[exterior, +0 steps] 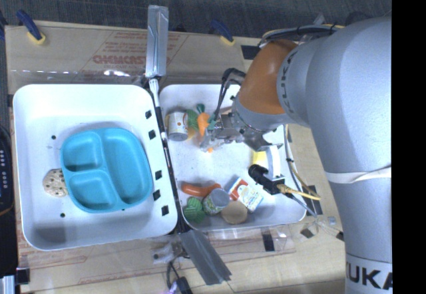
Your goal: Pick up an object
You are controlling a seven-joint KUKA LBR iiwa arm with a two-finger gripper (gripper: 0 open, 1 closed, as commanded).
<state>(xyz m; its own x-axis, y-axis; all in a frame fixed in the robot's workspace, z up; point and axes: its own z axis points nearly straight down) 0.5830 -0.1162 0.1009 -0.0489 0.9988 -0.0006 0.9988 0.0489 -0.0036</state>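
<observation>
With the gripper [212, 132] low over the carrot [202, 122] at frame centre — whether spread or closed I cannot tell — centre it before closing, clear of the tin can [177, 126].

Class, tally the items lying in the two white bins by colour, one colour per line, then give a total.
Blue: 1, the divided tray
Orange: 2, carrot and sausage
Green: 1, leafy vegetable
Silver: 2, cans
Tan: 2, cookie and round piece
Total: 8
</observation>
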